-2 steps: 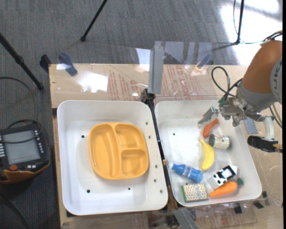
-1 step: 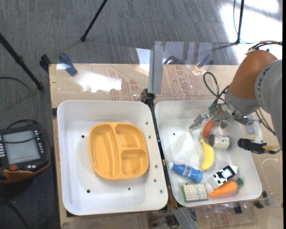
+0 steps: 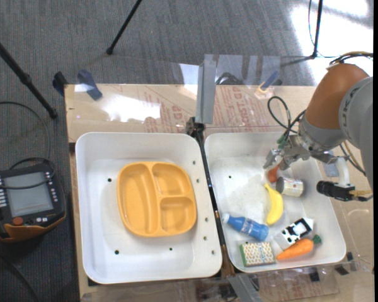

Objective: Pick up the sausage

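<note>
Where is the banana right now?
The banana lies in the right-hand bin, near its middle, just below the small can and above the blue bottle.

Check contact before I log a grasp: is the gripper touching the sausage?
Cannot tell. In the camera view the gripper overlaps the sausage, but the slanted angle hides any gap.

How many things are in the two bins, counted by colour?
Yellow: 2, plate and banana
Orange or red: 2, carrot and sausage
Blue: 1, bottle
Black and white: 1, cow carton
Pale: 2, small can and patterned box
Total: 8
</note>
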Motion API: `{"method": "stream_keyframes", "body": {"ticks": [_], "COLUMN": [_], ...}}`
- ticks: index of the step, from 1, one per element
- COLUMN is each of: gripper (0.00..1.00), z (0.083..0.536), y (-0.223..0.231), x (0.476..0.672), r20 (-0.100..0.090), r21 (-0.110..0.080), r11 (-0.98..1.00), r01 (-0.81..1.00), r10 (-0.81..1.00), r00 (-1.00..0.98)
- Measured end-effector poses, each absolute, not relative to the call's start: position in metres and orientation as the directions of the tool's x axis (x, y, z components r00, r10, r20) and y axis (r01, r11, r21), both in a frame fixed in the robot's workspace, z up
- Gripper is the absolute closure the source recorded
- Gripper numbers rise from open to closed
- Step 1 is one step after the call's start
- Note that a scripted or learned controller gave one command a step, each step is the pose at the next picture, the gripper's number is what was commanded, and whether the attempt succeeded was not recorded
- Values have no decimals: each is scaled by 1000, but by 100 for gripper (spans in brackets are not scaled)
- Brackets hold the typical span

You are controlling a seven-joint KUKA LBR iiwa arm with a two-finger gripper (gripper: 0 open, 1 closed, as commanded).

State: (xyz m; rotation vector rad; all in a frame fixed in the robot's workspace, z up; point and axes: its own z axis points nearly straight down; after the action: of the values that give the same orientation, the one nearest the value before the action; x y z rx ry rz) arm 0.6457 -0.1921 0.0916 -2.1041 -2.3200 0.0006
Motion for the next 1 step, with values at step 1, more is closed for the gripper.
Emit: {"method": "stream_keyframes", "body": {"ticks": [1], "gripper": [100], "z": [144], "y": [-173], "x": [619], "r20": [3], "r21": [-3], "r11": [215], "r01": [977], "r10": [977], "r00": [-215]}}
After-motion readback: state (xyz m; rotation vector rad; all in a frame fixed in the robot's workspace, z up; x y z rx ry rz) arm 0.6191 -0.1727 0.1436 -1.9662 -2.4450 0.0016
